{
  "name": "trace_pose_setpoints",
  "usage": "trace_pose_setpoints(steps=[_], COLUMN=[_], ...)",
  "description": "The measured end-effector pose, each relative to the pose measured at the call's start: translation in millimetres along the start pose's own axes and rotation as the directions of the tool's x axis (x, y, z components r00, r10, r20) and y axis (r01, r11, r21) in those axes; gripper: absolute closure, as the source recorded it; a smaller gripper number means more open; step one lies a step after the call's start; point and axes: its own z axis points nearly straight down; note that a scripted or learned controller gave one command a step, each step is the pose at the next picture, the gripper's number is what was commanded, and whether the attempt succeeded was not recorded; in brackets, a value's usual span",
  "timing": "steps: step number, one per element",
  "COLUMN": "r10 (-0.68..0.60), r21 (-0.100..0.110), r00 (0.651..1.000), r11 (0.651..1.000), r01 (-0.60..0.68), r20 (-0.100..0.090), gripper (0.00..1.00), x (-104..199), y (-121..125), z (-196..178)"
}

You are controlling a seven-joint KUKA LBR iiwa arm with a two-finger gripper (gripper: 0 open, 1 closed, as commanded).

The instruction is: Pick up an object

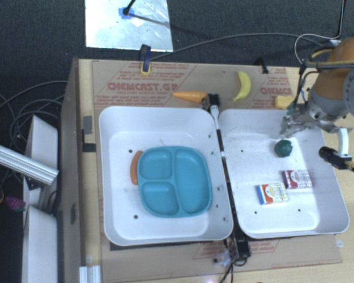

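In the camera view, the arm (336, 78) reached in from the right and its gripper (292, 124) hung over the far part of the right bin (327, 217), close above and just behind a small dark green object (284, 148). How wide the gripper stood could not be told from this angle, and nothing could be seen held in it. The green object lay on the bin floor, apparently apart from the tool above it. Nearer the front of the same bin lay two small cartons side by side, a red and white one (297, 179) and a blue, yellow and white one (272, 193), both well apart from the gripper. The left bin (115, 158) held a blue divided plate (174, 180) with an orange sausage-like piece (134, 167) touching its left edge. On the board behind the bins lay a carrot (189, 96), a banana (243, 85) and a pale yellow block (283, 102). By the look of it the step in hand was the approach, with the green object the likeliest target, and no grasp yet made. The next move would call for bringing the gripper squarely over that object, lowering to the bin floor, then closing and lifting; being small and rounded, it might well roll or slip aside.
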Motion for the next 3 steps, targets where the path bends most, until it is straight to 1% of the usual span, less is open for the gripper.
trace_pose_setpoints(steps=[1,2,3], r10=[-0.001,0.001,0.0], r21=[0.0,0.005,0.002], r00=[1.0,1.0,1.0], r11=[1.0,1.0,1.0], r01=[0.001,-0.001,0.0], r20=[0.0,-0.003,-0.002], gripper=[0.0,0.0,1.0], x=[0.0,34.6,34.2], y=[-0.1,-34.0,-32.9], z=[0.1,12.3,1.2])
